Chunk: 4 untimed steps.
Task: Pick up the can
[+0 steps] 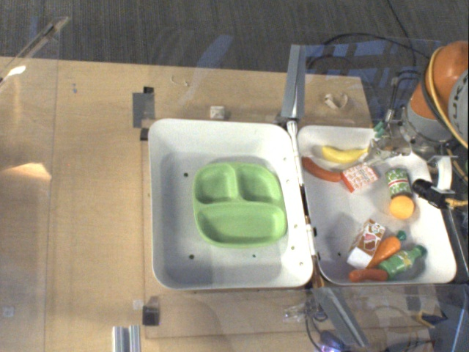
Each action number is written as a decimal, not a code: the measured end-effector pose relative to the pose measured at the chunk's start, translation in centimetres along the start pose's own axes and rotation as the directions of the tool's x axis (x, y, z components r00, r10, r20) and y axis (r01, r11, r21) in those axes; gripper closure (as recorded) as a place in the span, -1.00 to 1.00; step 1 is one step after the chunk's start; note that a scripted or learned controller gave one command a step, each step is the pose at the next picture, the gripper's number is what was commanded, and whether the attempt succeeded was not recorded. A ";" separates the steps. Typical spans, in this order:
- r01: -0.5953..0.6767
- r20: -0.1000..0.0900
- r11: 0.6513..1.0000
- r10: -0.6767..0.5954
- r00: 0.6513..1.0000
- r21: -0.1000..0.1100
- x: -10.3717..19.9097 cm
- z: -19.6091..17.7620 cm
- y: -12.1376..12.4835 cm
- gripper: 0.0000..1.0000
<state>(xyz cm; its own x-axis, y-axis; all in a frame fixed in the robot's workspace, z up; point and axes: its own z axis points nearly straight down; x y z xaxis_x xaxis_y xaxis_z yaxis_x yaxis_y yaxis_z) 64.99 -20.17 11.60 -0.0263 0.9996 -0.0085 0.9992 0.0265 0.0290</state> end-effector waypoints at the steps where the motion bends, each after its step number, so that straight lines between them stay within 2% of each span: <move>1: 0.000 0.000 1.000 0.000 1.000 0.000 0.0 0.0 0.0 -1.00; 2: -0.029 -0.003 1.000 0.029 1.000 -0.006 -0.2 1.5 -2.5 -1.00; 3: -0.025 0.000 1.000 0.025 1.000 -0.013 -0.1 0.2 -2.1 1.00; 4: -0.025 0.000 1.000 0.025 1.000 -0.013 -0.1 0.2 -2.1 -1.00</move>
<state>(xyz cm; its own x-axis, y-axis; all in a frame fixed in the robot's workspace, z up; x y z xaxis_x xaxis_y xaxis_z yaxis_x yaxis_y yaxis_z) 62.85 -20.32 11.31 -0.0015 1.0000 -0.0079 0.9991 0.0018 0.0418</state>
